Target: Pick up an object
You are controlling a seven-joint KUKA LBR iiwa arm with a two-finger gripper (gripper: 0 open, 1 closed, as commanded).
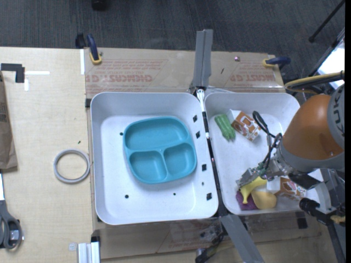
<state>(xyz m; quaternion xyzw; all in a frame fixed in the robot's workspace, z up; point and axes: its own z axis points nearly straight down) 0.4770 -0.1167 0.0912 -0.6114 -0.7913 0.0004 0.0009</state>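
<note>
The right bin holds several objects. At its front lie a yellow banana, a yellow rounded fruit and a purple piece, close together. A green vegetable and an orange-and-white snack packet lie towards the back, and another packet sits at the front right. My gripper hangs low over the banana's upper end, with the orange-banded wrist behind it. Whether it touches the banana is unclear.
The left bin holds a blue divided plate. A thin black loop lies by the snack packet. On the bench at left are a tape ring and scissors. A grey post stands between the bins at the back.
</note>
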